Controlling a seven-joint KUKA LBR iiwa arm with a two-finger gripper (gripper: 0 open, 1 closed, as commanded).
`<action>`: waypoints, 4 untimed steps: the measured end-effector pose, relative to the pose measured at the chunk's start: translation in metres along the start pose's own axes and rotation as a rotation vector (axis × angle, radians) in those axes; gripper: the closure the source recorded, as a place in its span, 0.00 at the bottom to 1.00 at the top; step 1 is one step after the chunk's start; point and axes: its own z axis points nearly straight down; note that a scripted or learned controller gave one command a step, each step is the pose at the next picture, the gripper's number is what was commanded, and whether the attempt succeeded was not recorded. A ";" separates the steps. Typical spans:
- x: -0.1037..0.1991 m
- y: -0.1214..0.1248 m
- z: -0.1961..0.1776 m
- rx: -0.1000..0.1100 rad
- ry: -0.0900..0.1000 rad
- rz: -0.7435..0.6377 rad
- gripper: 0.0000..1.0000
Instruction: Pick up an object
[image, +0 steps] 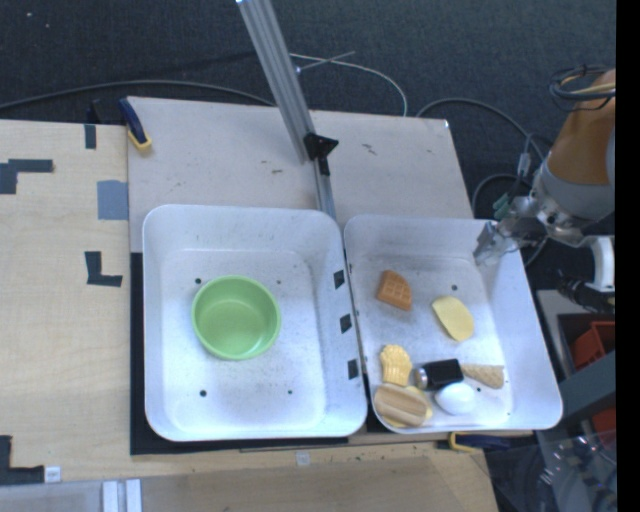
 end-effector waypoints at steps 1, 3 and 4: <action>0.053 -0.009 -0.014 -0.001 0.002 -0.004 1.00; 0.167 -0.032 -0.021 0.000 0.003 -0.006 1.00; 0.219 -0.037 -0.028 0.000 0.003 -0.006 1.00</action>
